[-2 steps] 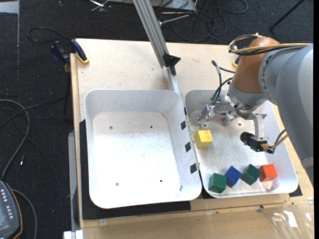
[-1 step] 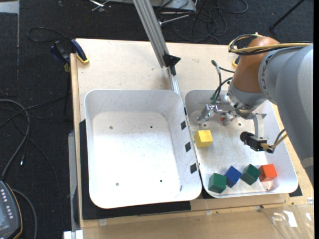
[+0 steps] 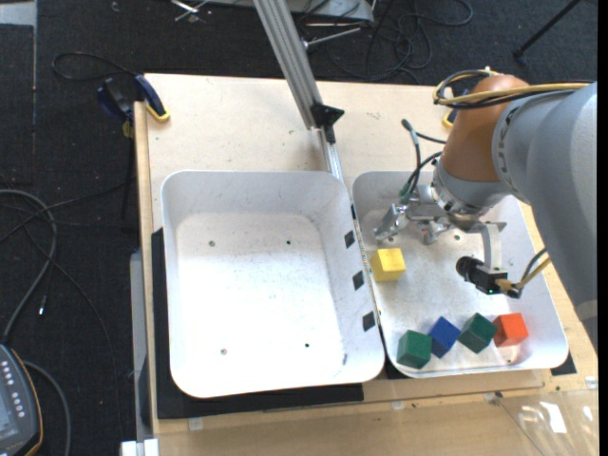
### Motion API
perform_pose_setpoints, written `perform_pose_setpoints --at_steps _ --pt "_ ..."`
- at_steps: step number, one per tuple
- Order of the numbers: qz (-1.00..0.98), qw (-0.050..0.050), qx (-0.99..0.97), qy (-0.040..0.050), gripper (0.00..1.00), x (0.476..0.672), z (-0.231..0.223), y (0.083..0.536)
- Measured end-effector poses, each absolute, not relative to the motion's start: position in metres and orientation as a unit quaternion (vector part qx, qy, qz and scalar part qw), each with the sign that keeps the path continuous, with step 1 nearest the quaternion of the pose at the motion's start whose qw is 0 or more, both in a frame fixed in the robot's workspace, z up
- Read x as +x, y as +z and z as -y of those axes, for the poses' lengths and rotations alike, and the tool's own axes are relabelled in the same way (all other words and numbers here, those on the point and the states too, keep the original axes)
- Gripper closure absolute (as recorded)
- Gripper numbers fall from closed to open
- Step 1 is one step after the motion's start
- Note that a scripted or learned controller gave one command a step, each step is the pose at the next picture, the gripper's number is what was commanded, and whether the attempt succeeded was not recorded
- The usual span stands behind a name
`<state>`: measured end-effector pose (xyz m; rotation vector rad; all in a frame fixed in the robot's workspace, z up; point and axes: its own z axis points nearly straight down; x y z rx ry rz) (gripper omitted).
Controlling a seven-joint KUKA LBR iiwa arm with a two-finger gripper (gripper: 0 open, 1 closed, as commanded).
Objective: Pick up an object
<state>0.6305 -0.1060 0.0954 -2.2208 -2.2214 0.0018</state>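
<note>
Dark carpet strewn with cables is surrounding the wooden bench (image 3: pixel 237 131). Nothing is being held yet, so the pick is still ahead. Reaching in over the right white bin (image 3: pixel 541 297), the grey arm is bending its wrist downward, with the metal two-finger gripper (image 3: pixel 399 218) hanging low; its fingers are looking slightly apart and empty. Just below the fingertips, the small yellow block (image 3: pixel 389 263) is lying untouched.

I'm looking at two white bins, left (image 3: pixel 180 255) and right (image 3: pixel 546 335), smooth matt plastic, speckled with grime. The bench (image 3: pixel 228 122) is pale bare wood, dull and scuffed. The blocks look matt and painted: yellow (image 3: pixel 389 263), blue (image 3: pixel 444 335), orange (image 3: pixel 511 329). The arm (image 3: pixel 551 150) has a satin grey shell; its orange band (image 3: pixel 475 131) shines glossy.
</note>
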Motion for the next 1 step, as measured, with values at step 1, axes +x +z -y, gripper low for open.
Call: perform_pose_setpoints --at_steps 1 --pt "0.707 0.0 -0.707 0.0008 0.0 0.6242 0.1061 0.0954"
